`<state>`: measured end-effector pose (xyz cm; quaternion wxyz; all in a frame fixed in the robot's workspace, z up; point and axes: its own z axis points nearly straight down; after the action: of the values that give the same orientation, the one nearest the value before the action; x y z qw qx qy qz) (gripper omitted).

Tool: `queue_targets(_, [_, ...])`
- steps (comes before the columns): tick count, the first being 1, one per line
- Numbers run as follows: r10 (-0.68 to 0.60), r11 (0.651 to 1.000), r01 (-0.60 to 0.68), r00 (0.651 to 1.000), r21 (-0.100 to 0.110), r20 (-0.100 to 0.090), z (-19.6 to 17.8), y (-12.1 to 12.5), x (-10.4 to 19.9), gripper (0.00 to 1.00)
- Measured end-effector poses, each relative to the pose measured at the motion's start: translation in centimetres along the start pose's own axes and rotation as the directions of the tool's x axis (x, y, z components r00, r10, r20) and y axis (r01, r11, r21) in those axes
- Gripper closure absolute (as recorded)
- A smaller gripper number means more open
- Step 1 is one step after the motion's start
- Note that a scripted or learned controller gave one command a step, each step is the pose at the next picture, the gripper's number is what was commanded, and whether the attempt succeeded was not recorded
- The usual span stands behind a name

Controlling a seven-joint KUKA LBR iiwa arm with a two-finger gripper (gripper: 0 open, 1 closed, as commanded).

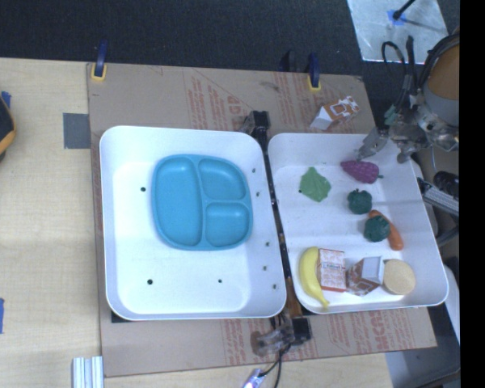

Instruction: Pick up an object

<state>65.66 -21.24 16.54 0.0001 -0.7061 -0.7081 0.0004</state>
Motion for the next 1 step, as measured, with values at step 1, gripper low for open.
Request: queue_targets(1, [-0.003,1.000,0.003,1.000,0.004,0.000,6.95,-0.06,0.15,0.00])
